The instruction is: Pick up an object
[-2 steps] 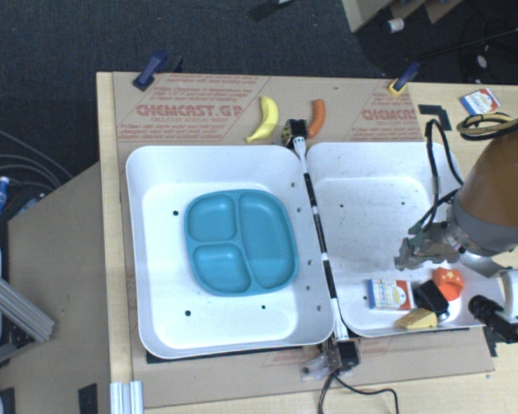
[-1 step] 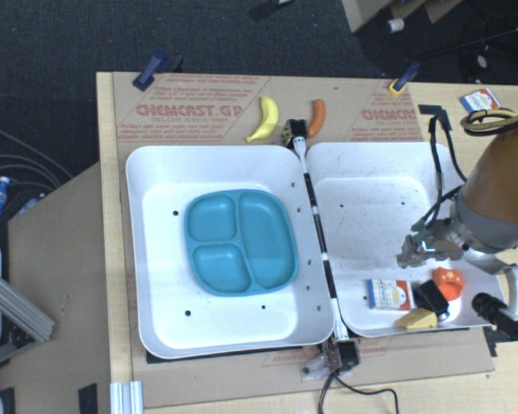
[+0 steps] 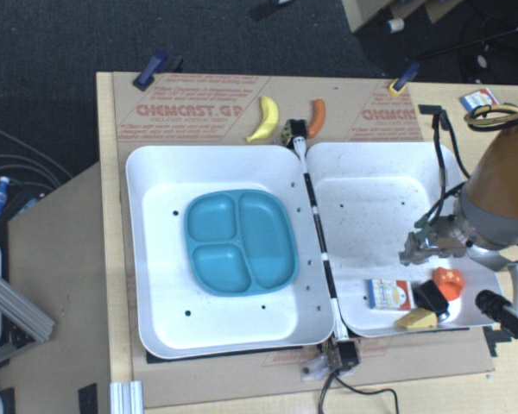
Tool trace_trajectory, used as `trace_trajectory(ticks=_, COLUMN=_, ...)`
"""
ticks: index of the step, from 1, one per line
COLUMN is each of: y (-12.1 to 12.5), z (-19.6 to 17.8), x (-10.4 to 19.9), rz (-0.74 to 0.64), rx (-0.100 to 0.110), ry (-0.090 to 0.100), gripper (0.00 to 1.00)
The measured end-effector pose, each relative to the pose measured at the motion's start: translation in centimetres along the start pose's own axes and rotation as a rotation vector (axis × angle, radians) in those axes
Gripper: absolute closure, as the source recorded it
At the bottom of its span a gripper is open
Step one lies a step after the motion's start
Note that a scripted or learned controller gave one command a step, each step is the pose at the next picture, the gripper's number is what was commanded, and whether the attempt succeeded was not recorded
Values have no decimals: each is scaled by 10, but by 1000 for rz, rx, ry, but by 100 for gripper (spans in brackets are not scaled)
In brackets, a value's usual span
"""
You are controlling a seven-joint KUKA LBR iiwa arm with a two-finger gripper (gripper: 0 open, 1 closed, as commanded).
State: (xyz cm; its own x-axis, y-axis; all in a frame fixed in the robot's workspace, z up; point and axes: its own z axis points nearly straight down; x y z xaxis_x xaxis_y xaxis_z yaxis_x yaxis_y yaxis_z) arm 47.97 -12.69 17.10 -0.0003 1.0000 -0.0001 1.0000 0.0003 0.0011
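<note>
While hand (image 3: 417, 250) hovers in right bin (image 3: 363, 188), blue plate (image 3: 240, 241) left.

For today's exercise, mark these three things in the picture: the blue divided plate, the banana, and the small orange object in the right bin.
blue divided plate (image 3: 242, 250): camera view, on the ridge between its compartments.
banana (image 3: 264, 121): camera view, mid-curve of the peel.
small orange object (image 3: 449, 281): camera view, its top surface.

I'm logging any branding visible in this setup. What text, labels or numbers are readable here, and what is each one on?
"CHEMCAST G.P", red print on the brown board behind the left bin.
"CHEMCA...", the same print repeated behind the right bin, partly cut off.
Small carton in the right bin: printed, too small to read.
Packet at the bench's far right: print too blurred to read.
</note>
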Motion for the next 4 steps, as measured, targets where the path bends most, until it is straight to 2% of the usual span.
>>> trace_trajectory(ticks=1, y=0, z=-10, x=0, rz=0, rx=-1, ry=0, gripper=100)
trace_trajectory(ticks=2, y=0, z=-57, x=60, rz=-1, rx=1, ry=1, gripper=100)
trace_trajectory(ticks=3, y=12, z=-75, x=59, rz=0, rx=0, ry=0, gripper=100)
trace_trajectory(ticks=4, y=88, z=-61, x=62, rz=-1, rx=1, ry=0, gripper=100)
